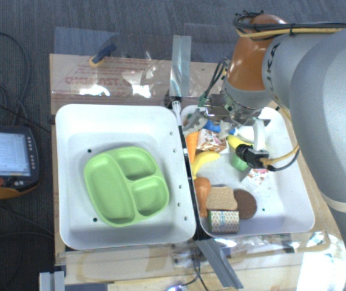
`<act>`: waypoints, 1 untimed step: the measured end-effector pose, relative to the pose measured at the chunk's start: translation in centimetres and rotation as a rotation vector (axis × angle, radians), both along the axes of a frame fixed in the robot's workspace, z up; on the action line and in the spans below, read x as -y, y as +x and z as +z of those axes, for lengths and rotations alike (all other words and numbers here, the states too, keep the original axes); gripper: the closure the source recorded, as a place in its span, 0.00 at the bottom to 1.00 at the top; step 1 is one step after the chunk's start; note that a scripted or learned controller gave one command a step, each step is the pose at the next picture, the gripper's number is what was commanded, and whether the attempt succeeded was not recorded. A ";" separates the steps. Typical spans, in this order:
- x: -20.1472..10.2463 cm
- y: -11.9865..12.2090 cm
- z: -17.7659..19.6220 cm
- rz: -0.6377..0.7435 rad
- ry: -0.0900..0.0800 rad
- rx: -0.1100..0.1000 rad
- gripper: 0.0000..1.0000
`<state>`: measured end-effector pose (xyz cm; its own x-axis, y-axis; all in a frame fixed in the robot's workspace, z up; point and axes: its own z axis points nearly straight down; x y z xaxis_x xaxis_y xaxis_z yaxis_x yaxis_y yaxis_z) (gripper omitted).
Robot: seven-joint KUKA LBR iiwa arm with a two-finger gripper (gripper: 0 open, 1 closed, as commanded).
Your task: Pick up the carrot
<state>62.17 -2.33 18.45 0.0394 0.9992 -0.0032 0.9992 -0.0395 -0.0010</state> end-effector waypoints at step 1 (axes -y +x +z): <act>4.7 2.1 -6.7 -0.101 0.000 0.003 0.00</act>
